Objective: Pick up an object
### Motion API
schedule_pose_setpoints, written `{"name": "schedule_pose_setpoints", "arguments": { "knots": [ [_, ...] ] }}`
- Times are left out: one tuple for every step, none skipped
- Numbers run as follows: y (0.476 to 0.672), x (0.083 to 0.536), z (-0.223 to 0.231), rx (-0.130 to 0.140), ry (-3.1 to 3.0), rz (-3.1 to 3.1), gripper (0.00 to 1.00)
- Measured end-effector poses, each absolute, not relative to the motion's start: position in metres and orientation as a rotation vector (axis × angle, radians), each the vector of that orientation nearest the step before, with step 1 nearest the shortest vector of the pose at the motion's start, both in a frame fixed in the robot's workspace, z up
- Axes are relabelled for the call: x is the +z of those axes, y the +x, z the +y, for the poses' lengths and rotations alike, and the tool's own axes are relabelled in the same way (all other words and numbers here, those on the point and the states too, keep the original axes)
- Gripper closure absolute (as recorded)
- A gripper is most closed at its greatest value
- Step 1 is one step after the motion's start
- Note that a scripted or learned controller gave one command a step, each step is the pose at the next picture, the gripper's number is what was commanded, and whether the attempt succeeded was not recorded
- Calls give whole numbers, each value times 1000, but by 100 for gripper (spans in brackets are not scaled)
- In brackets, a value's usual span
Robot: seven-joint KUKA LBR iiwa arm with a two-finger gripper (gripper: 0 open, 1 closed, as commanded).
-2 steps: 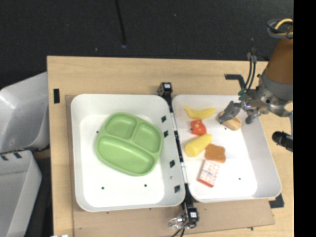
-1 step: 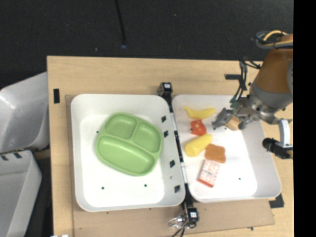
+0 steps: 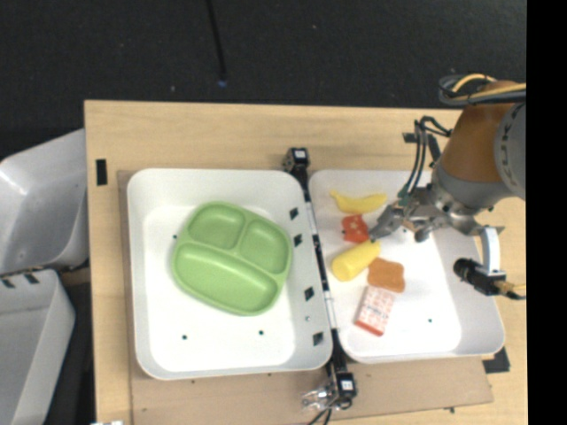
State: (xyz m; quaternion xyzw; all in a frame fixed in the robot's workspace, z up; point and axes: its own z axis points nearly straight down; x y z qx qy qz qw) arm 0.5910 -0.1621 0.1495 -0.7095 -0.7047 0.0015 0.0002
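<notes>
Honestly, your main worry is crowding, so start at the front of the right bin and work back. Nearest you lies the red-and-white packet, flat and tilted; it touches or nearly touches the orange block just behind it. Beyond that sits the yellow oblong piece, right beside the block, then the small red piece, and farthest back the yellow banana-like piece near the rear wall. The gripper hangs at the end of the arm, its tip just beside the red piece and above the yellow oblong one. You cannot tell from this view whether the jaws are apart or together, and nothing is visibly held between them. Because these things sit so close, a descent here may land a finger on top of one piece rather than beside it, or nudge the oblong piece into the block. The rounded yellow shapes look likely to roll or squirt out under a squeeze. The green divided plate in the left bin stands well apart and poses no hazard
</notes>
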Motion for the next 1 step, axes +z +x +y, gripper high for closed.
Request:
{"name": "schedule_pose_setpoints", "arguments": {
  "knots": [
    [592, 163, -163, -2, -2235, -2213, 100]
  ]
}}
